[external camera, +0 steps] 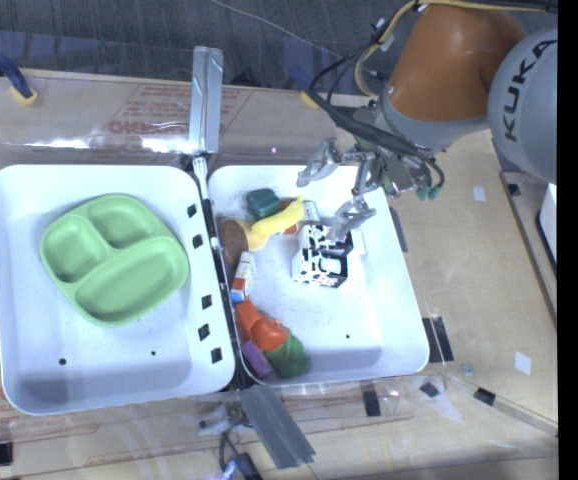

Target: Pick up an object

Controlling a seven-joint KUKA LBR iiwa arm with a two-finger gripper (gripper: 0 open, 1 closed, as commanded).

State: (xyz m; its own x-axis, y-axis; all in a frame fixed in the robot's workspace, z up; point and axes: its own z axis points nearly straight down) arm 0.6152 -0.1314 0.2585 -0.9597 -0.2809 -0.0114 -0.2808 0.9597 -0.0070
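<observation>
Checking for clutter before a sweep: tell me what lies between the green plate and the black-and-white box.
In the camera view, between the green plate and the black-and-white box lie the bins' adjoining walls, then a brown object and a small tube.

A pale wooden surface [474,298] carries two white bins [29,368] side by side. Beyond its far edge lies dark grey carpet [89,8], crossed by a thin cable [239,13]. Light is even.

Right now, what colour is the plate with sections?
Light green divided plate, seen in the camera view.
</observation>
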